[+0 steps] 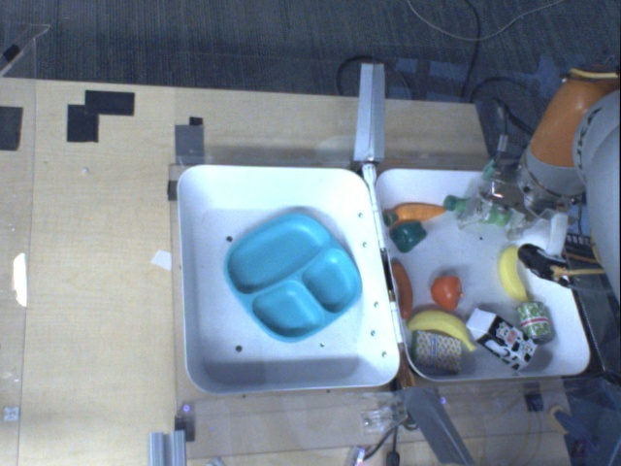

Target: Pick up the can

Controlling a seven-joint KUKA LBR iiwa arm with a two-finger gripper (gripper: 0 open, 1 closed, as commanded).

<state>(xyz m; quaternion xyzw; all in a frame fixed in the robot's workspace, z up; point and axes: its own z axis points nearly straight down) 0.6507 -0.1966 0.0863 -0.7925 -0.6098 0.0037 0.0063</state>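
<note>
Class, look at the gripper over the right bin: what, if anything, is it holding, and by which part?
It cannot be told. The gripper sits low over the right bin, blurred. The can lies apart from it.

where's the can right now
The can sits in the right bin, near its lower right corner in the camera view. It is just below the yellow banana and right of the black-and-white box.

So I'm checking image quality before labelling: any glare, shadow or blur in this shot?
Camera view: the left bin is bright, with soft shadow along its near wall; a glare patch sits on the bench at far left; the gripper looks soft and hard to resolve; the can reads fairly clearly.
</note>
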